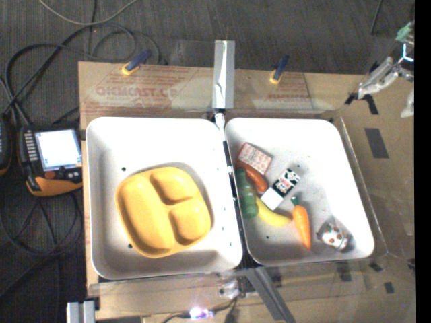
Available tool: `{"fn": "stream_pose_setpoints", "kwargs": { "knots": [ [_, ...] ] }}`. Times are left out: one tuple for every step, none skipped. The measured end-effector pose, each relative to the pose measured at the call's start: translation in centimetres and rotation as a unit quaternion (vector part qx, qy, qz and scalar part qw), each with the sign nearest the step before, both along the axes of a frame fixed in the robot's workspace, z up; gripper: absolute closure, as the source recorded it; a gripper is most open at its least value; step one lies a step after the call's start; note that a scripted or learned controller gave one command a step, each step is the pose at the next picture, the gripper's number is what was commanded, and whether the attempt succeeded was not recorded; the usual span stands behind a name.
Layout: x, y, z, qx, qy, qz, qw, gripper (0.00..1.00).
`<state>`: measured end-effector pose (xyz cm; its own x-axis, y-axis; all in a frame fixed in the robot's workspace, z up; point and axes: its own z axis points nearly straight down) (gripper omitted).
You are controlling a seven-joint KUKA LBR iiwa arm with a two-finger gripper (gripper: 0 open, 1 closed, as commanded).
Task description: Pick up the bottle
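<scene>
A small green bottle (246, 195) lies on its side in the right bin (337, 147), close along that bin's left wall. An orange-red toy (256, 178) touches it on the right and a yellow banana (273, 216) lies at its lower end. My gripper (369, 87) hangs at the upper right, outside the bins and above the brown bench, far from the bottle. Nothing is seen in it.
The right bin also holds a red-and-white box (254, 157), a cow-patterned carton (281, 186), a carrot (302, 226) and a small round can (333, 236). A yellow divided plate (164, 210) lies in the left bin (101, 153). A metal post (223, 73) stands behind the bins.
</scene>
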<state>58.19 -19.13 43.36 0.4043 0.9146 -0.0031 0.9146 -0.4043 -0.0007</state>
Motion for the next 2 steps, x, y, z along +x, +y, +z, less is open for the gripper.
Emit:
{"fn": "stream_pose_setpoints", "kwargs": {
  "knots": [
    [7.4,6.8,-6.6,0.0009,0.000,0.185,0.9828,0.00],
    [8.7,8.5,-14.0,0.0008,0.001,0.263,0.9648,0.00]
  ]
}}
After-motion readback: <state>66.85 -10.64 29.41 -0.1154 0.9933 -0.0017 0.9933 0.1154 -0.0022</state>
